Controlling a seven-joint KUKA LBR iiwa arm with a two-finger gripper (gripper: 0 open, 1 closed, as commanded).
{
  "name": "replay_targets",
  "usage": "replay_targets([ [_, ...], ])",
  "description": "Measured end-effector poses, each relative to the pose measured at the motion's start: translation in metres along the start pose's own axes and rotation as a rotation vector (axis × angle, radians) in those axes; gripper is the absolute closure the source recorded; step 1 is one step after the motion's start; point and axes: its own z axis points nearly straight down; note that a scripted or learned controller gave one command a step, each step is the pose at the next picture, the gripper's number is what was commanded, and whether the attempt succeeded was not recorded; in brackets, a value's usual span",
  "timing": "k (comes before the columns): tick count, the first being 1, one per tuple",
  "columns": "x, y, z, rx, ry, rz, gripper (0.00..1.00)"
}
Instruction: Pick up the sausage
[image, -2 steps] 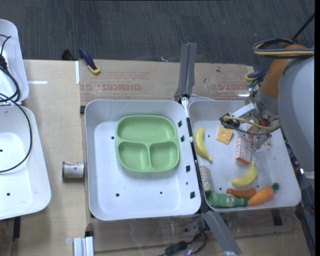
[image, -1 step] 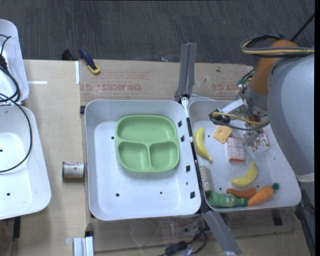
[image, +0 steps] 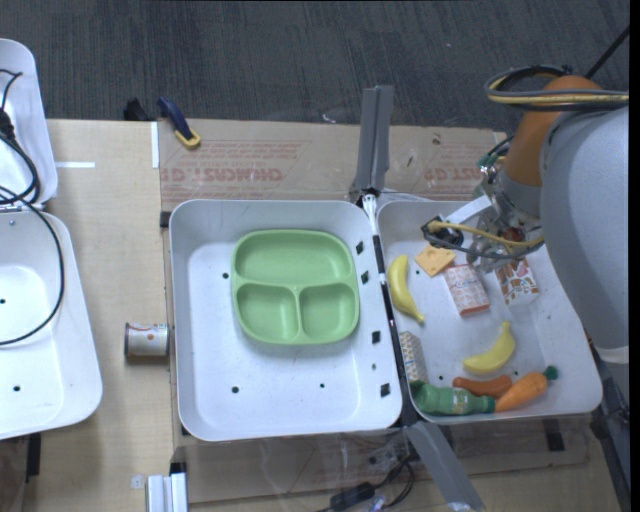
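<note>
The sausage, a short reddish-brown link, lies near the front edge of the right bin. It rests between a green bottle and an orange carrot. The gripper hangs over the back part of that bin, above a small red-and-white carton, well behind the sausage and apart from it. Cables and the grey wrist cover much of the gripper.
The right bin also holds a yellow banana, a cheese wedge, a second carton, a yellow curved piece and a patterned cylinder. A green divided plate sits in the left bin. A small can lies on the bench.
</note>
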Motion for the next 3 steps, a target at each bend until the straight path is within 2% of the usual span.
replay_targets([
  [1, 0.007, -0.093, -0.085, 0.006, -0.001, -0.334, 1.00],
  [2, 0.047, -0.244, -0.101, 0.006, -0.002, -0.265, 1.00],
  [3, 0.036, -0.325, -0.125, 0.004, -0.002, -0.024, 1.00],
])
